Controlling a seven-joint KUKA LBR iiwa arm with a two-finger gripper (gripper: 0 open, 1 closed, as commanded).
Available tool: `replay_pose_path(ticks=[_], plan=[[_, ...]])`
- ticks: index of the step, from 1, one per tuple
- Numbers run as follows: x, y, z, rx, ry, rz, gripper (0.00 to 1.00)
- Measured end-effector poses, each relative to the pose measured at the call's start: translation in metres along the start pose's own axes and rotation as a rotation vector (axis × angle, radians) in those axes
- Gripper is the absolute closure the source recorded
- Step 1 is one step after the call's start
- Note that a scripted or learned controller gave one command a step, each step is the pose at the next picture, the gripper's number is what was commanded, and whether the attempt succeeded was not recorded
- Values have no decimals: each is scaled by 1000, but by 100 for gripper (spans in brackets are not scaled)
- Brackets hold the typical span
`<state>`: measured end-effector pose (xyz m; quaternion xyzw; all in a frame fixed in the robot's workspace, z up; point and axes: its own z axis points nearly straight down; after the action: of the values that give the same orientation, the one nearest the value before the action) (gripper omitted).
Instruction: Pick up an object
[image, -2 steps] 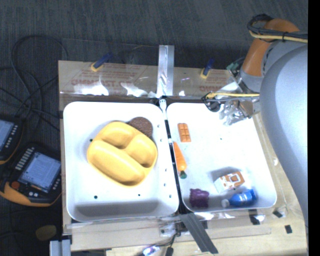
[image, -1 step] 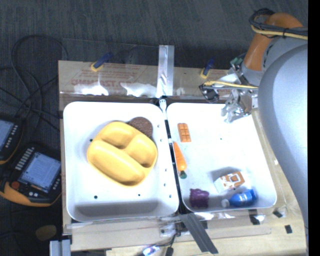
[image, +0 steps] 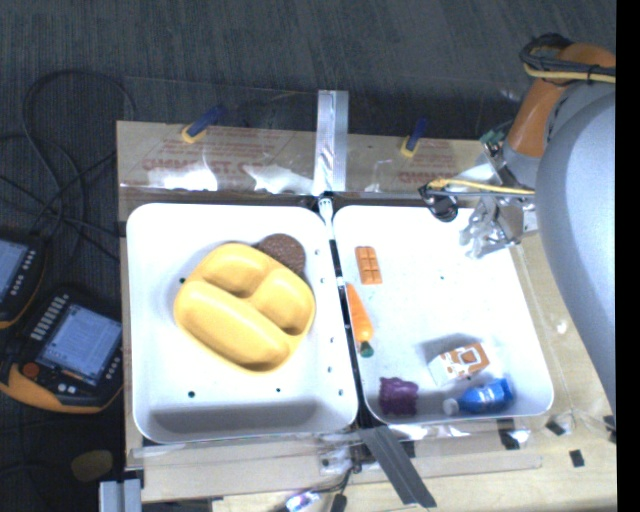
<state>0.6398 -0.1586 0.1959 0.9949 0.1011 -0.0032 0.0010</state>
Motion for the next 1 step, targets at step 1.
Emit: replay_pose_path(ticks=[1], plan=[[0,0,-8,-1,-5,-5,100]])
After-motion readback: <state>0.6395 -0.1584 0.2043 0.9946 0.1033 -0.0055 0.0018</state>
